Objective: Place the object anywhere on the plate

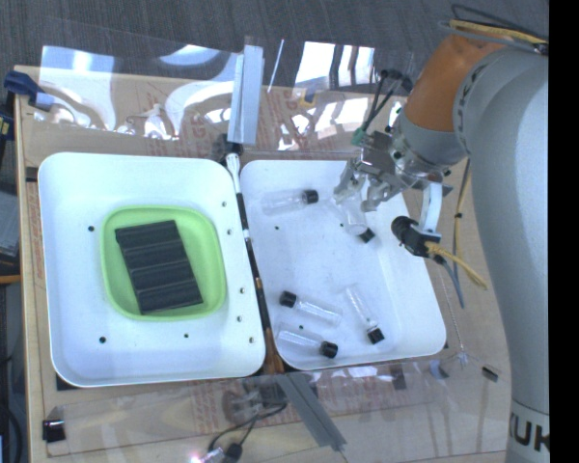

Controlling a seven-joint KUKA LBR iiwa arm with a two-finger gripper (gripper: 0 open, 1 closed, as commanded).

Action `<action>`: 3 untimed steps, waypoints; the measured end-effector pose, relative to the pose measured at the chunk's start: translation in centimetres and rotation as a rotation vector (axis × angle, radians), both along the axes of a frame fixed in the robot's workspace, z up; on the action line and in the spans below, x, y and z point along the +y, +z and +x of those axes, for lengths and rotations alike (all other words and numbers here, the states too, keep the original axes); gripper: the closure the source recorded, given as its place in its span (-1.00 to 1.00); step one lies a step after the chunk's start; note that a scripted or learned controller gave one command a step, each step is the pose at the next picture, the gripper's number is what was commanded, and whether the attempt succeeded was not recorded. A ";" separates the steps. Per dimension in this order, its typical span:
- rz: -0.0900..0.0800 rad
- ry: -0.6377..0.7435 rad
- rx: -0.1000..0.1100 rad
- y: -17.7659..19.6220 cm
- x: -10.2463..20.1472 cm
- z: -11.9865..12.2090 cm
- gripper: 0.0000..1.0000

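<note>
Step in hand: you are at the pick stage, judging by the scene. The pincer [360, 201] sits low over the upper part of the right bin [415, 326], while the green plate [111, 287] in the left bin [58, 345] carries nothing of the task yet.

Pincer: its fingers reach down around a clear vial with a black cap [357, 228]. You cannot tell from this slanted view whether they are wide, narrow, or closed on the vial, because the metal fingers and the clear glass blur together.

Task's thing: most likely that vial below the pincer, lying in the right bin, its black cap pointing toward the bin's near side.

Other vials: you have one near the bin's upper left [288, 201], and three more toward the near side [309, 306] [364, 314] [307, 343]. All lie flat, apart from one another.

Plate: it holds a dark ribbed block [157, 265] across much of its middle, leaving a green margin around it.

Next move: you need a firm close on the vial, then a straight lift before crossing the ridge between the bins to the left.

Watch for: a smooth round vial can slip or roll from the fingers. On release, aim for the plate's margin or the block's top, and lower it well so it does not roll off.
</note>
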State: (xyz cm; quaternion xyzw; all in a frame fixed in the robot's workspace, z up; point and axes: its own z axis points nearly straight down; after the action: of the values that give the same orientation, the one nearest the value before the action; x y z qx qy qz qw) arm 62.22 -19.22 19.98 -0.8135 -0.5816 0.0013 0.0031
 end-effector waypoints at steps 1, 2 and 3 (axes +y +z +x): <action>0.000 0.293 0.000 -3.1 6.9 -6.2 1.00; -0.002 0.581 -0.005 -0.9 14.4 -5.1 1.00; -0.002 0.580 -0.006 -0.9 14.3 -5.1 -1.00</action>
State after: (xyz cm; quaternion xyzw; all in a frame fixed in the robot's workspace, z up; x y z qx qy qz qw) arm 57.11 -4.93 19.12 -0.6133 -0.7898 0.0005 0.0003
